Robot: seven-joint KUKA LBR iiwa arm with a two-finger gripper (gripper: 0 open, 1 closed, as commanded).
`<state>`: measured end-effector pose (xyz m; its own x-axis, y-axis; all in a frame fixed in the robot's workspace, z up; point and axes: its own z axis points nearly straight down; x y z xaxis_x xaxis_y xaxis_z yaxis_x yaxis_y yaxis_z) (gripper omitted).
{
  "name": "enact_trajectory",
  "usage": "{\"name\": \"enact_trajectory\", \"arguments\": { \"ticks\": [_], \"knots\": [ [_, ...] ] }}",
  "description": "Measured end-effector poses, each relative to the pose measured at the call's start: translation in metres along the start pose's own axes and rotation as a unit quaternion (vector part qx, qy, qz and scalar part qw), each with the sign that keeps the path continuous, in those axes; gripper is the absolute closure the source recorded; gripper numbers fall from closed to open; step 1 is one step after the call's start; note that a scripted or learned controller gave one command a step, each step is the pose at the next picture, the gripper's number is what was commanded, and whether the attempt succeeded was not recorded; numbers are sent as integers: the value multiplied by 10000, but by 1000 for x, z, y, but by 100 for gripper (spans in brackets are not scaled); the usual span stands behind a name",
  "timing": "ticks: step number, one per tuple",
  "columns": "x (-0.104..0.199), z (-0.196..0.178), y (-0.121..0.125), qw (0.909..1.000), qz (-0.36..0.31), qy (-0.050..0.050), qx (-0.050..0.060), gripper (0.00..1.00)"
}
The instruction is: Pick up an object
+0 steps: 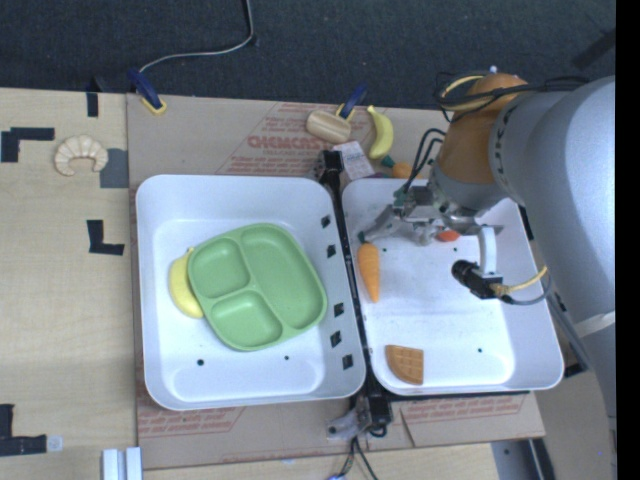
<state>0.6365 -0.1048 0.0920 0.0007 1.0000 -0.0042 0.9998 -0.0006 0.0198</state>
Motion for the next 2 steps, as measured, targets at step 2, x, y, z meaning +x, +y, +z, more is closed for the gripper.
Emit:
{"name": "enact_trajectory", "arguments": {
  "ticks": [2],
  "knots": [
    [-4, 5, -34, 10000, -5, 12, 90, 0]
  ]
}}
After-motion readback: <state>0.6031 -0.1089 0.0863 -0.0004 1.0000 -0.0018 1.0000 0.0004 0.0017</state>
